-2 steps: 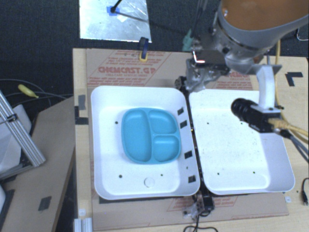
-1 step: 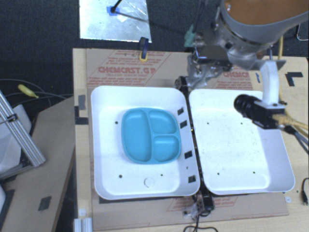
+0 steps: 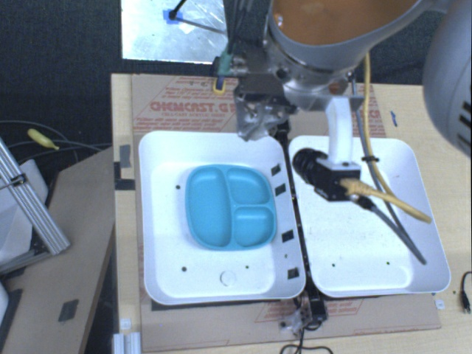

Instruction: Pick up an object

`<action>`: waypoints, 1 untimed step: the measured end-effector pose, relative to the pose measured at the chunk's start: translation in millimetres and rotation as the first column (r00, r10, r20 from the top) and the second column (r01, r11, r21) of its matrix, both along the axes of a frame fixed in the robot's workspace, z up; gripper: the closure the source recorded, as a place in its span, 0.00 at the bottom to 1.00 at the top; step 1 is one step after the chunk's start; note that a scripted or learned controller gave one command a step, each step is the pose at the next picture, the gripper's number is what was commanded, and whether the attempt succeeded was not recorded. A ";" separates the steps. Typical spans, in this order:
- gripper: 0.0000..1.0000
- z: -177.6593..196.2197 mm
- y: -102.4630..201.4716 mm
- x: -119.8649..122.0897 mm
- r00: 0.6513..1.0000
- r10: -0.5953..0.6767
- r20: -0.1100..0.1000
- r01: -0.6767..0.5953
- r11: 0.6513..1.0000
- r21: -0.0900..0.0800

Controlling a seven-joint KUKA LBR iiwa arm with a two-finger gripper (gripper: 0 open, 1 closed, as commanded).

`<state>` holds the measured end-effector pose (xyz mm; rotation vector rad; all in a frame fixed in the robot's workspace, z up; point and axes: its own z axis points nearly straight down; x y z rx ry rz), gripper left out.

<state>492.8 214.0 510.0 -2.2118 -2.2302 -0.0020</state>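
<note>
Two white bins [image 3: 169, 271] on cardboard [image 3: 184, 105]

The bench [image 3: 122, 102] is a pale wooden top, and a printed cardboard sheet [image 3: 184, 103] covers most of it. Two shallow white bins sit side by side on that sheet, their inner edges touching. The left bin [image 3: 164, 198] and the right bin [image 3: 402, 220] run nearly to the near edge of the cardboard.
</note>
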 end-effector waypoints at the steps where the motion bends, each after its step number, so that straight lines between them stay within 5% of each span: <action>1: 1.00 -148.8 -62.8 -1.3 1.000 -0.014 -0.013 0.014 1.000 -0.007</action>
